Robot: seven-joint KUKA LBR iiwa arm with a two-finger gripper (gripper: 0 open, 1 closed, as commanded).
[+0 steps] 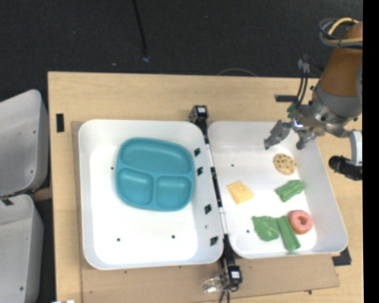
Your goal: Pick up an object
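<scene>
My gripper (285,140) hangs over the back of the right bin (252,137), its two dark fingers spread open with nothing between them. Just in front of it lies a round tan cookie (284,163). Further forward are a yellow wedge like cheese (240,192), a small green piece (289,190), a pink doughnut (299,221), a long green piece (287,233) beside it and a flat green leaf shape (263,227). All of these rest on the floor of the right bin.
The left bin (101,245) holds a teal divided plate (155,173). A row of black clips (213,188) runs along the seam between the bins. The wooden bench (139,93) surrounds both bins, and a white chair-like shape (12,144) stands at the left.
</scene>
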